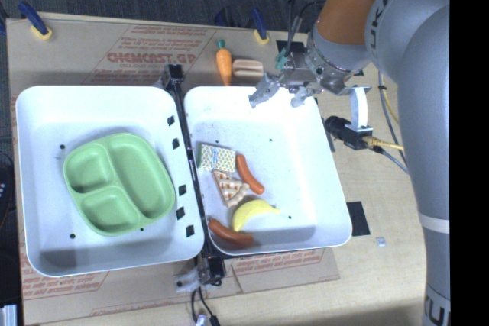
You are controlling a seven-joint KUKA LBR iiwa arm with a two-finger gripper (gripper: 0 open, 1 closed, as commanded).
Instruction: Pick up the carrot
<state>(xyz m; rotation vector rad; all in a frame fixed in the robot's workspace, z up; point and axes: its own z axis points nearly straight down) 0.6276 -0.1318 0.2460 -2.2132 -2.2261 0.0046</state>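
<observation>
The carrot (pixel 223 65), orange with a green top, lies on the cardboard just behind the right bin's (pixel 328 187) back rim, outside both bins. My gripper (pixel 278 96) hangs over the back edge of the right bin, to the right of the carrot and slightly nearer than it. Its two fingers (pixel 260 95) are spread apart, open, and nothing sits between them. The gripper is apart from the carrot.
A tan bread-like piece (pixel 247 70) lies right beside the carrot. The right bin holds a cracker packet (pixel 216 157), a pizza slice (pixel 228 185), two sausages (pixel 250 174), and a banana (pixel 250 213). In the left bin rests a green divided plate (pixel 118 183).
</observation>
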